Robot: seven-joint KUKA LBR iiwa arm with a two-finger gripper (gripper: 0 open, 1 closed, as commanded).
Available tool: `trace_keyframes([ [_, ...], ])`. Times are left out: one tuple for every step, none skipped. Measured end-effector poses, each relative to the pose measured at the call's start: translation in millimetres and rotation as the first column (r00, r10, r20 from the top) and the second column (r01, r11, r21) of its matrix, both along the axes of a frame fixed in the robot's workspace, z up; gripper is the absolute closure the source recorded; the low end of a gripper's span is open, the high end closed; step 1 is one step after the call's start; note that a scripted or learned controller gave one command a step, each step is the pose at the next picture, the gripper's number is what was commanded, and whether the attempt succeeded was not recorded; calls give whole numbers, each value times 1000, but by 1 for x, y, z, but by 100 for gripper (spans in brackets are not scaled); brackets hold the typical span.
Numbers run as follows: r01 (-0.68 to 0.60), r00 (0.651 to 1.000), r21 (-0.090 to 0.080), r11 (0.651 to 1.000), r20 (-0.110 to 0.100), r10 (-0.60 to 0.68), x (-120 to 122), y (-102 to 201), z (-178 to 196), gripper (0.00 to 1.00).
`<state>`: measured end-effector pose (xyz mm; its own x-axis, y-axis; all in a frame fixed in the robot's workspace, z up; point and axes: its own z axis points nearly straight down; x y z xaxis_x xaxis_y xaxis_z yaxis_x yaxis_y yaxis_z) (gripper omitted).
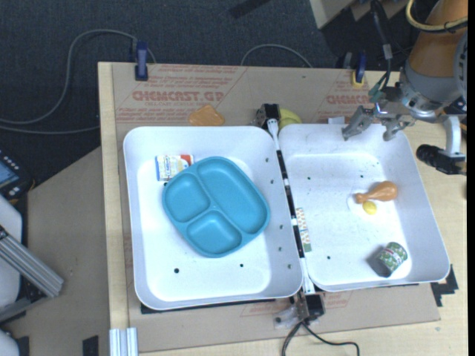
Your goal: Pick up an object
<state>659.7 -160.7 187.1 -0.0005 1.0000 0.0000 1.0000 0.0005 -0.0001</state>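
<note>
Over right bin's far edge, gripper (373, 127) spread, drumstick (378, 192) nearer camera, apart.

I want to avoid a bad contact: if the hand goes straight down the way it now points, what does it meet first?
Probably the bare floor near the far edge of the right bin. The hand hangs over that edge, pointing down. The chicken drumstick toy and yellow piece lie nearer the camera, off that line. Depth is unclear.

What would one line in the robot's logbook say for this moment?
arm: over right bin's far edge | pincer: open, holding nothing | right bin: chicken leg toy, yellow piece, small can | left bin: blue divided plate
</note>
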Motion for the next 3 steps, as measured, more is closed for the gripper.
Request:
trace_keyframes([
  [6, 1000, 2, 1000, -12, -6, -59, -42, -106, 0],
  [1, 1000, -1, 1000, 3, -1, -53, -40, -89, 100],
  [1, 1000, -1, 1000, 2, -1, -54, -39, -89, 0],
])
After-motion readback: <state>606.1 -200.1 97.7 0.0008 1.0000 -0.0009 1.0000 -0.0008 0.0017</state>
